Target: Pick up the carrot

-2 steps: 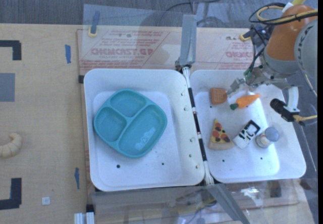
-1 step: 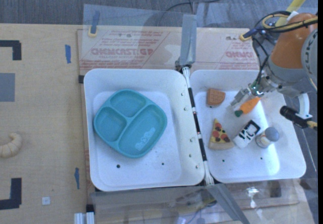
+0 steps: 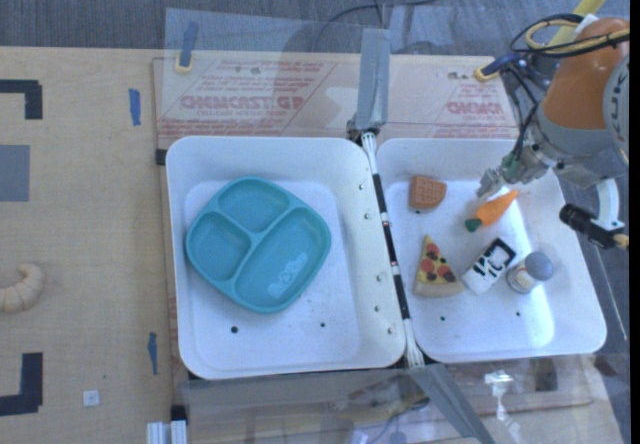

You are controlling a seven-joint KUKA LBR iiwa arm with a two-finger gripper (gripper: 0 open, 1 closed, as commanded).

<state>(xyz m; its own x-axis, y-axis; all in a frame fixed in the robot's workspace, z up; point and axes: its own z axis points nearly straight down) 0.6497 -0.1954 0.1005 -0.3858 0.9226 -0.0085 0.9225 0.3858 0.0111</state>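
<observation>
A: Where the arm comes in from the right, what does the camera view show of the gripper?

B: It sits low over the right bin, near the bin's upper right part. Its tip is just at the orange end of the carrot. Whether it touches the carrot, I cannot tell.

A: Jaws?

B: Cannot tell. The tip is small and blurred against the white floor, so apart or together is not readable, and no object is seen between the fingers.

A: Carrot position?

B: Lying on the floor of the right bin, tilted, with its green end toward the lower left and its orange body pointing up and right toward the gripper. It lies right of the brown waffle and apart from it.

A: Other contents of that bin?

B: A pizza slice below the waffle, near the bin's left wall. A black and white carton just right of the slice, below the carrot. A small grey ball and a round tan piece beside the carton, the two touching or nearly so.

A: Left bin?

B: A teal divided plate with three compartments, lying flat near the middle.

A: Bench?

B: Wooden top left of the bins, with a pale curved pastry near its left edge, well apart from both bins.
</observation>
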